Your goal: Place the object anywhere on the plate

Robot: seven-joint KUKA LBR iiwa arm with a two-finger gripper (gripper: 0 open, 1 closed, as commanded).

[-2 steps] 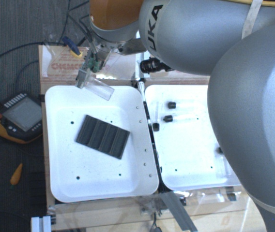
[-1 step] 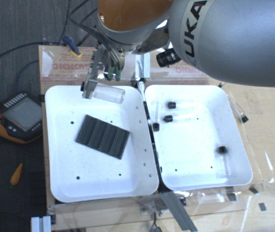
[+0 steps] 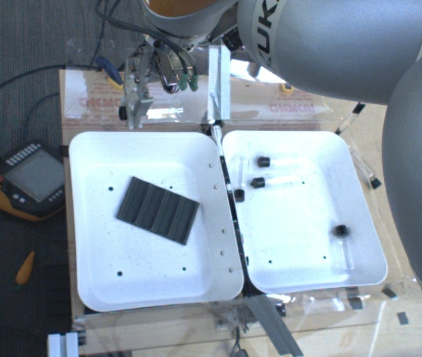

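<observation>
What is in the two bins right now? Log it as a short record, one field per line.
left bin: one dark ribbed plate, lying flat, skewed to the bin walls
right bin: three clear vials with black caps
vials at back left: two, lying side by side
vial at front right: one, apart from the others
gripper: beyond the back edge of the left bin, holds nothing visible
on plate: nothing yet
</observation>
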